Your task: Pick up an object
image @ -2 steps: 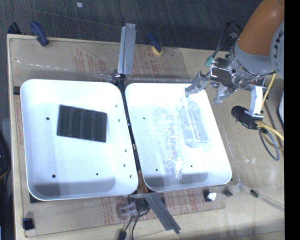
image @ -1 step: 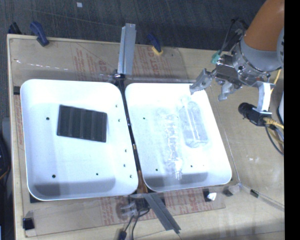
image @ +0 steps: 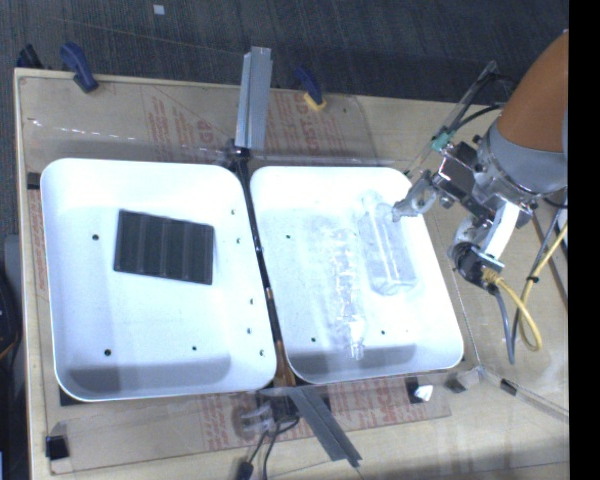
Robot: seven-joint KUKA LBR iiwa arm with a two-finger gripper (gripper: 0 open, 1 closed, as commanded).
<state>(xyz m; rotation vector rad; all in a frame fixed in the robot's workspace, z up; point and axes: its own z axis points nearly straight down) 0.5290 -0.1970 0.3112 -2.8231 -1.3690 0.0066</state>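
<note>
Clear plastic bottle [image: 385, 253], lying flat.

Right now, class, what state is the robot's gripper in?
Gripper: at the upper right rim of the right white bin, near a clear plastic bottle; open or closed cannot be told.

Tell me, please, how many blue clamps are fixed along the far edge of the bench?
3. One small blue clamp at the far left corner, a second just beside it, and a third past the upright grey metal post. Others may be hidden.
</note>
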